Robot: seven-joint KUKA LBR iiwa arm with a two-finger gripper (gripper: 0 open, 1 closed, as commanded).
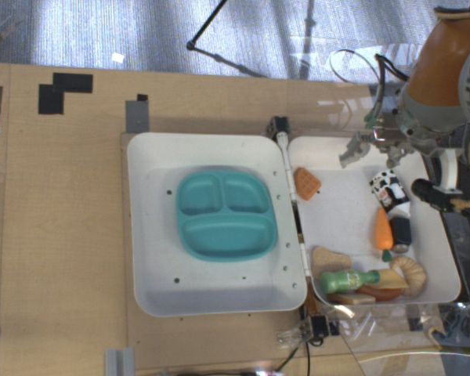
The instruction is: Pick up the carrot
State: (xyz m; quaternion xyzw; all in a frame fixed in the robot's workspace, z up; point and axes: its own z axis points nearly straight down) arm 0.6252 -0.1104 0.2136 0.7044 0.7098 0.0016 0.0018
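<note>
Bench: we see a pale wooden top [55, 233] under a slanted overhead view; black tape marks [63, 91] sit at its upper left; grey ribbed flooring [141, 22] runs behind it
Left bin: a shallow white bin [153, 233] holds a teal divided plate [225, 215] with three compartments, lying flat near the bin's middle
Right bin: the second white bin [337, 210] touches the first along a shared edge; its objects gather along the right and lower sides
Carrot: the carrot [383, 232] lies in the right bin near its right wall, orange with a small green tip pointing down the view; a dark object [400, 232] lies just beside it on the right
Neighbours: we note a black-and-white patterned item [388, 188] just above the carrot; a waffle-like orange piece [306, 182] at the bin's upper left; a green bottle [351, 280], a croissant [410, 270] and other toy foods piled at the lower edge
Writing: we can read no brand, label or lettering on anything; the bottle's markings are too small to tell
Arm: the grey arm with its orange band [450, 49] enters from the right
Gripper: the gripper [372, 149] hovers over the right bin's upper edge, well above the carrot in the view; its fingers [351, 153] stand spread wide with nothing between them
</note>
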